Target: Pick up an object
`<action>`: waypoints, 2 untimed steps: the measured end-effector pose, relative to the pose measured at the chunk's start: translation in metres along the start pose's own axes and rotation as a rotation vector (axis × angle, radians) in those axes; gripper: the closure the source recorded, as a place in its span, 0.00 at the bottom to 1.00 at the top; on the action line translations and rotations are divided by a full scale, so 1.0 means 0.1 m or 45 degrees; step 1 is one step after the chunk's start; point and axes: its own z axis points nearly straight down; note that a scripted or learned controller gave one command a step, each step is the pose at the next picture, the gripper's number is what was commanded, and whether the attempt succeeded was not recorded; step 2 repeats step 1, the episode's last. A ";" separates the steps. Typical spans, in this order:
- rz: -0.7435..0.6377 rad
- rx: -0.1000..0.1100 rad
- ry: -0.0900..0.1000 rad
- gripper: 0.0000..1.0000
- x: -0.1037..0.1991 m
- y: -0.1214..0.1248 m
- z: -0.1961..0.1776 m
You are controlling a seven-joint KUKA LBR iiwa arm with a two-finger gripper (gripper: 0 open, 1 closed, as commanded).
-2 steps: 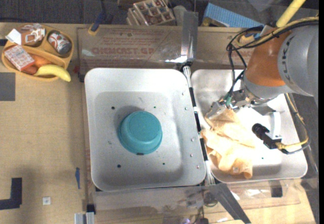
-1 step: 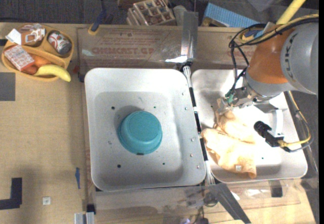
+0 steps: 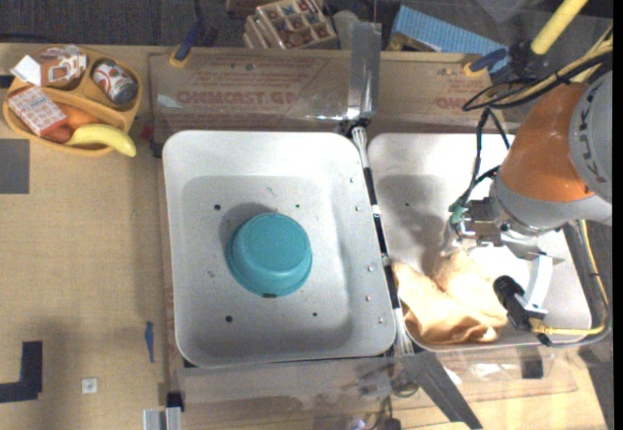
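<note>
A teal bowl (image 3: 271, 254) lies upside down in the middle of the left bin (image 3: 195, 165). A crumpled yellow-orange cloth (image 3: 443, 306) lies along the front of the right bin (image 3: 409, 165), its left end against the wall between the bins. My gripper (image 3: 460, 245) is low in the right bin, right at the cloth's upper edge, where the fabric bunches up towards it. The wrist covers the spot where gripper and cloth meet.
The arm, with its orange band (image 3: 550, 151), hangs over the right half of the right bin. A yellow dish (image 3: 68, 102) with a banana and food items sits on the bench at the far left. Cardboard (image 3: 263, 92) runs behind the bins.
</note>
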 end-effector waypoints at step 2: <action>-0.277 -0.007 -0.005 1.00 0.33 0.50 -0.59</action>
